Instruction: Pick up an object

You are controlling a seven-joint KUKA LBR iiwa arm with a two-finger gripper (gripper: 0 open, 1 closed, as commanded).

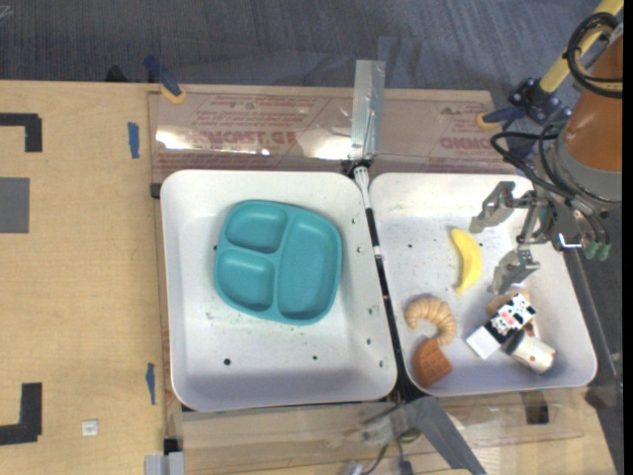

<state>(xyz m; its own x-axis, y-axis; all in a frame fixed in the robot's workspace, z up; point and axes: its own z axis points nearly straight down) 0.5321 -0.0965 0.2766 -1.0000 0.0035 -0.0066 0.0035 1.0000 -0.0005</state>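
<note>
Hovering in the right bin (584,295), the end effector (509,240) hangs with its two fingers spread apart and nothing between them; one finger (495,204) points toward ten o'clock, the other (514,265) reaches down toward six.

No object has been chosen by the task, so any of the loose items could serve. Nearest is the banana (466,257), lying just beside the end effector at its nine o'clock and clear of both fingers. At six o'clock from the lower finger, close under it, sits a black-and-white patterned cup (516,327) tipped on its side. Further off, at about seven o'clock, rest a croissant (432,315) and, below that, a brown rounded pastry (431,362).

Outward again, across the divider at nine o'clock, the left bin (188,354) holds a teal divided plate (279,261), well apart from the arm. Both bins sit on the desk (69,265).

Judging by this, the task is at its approach stage: the arm is over the items, but nothing is grasped or lifted. Closing on one item and raising it is all left to do.
</note>
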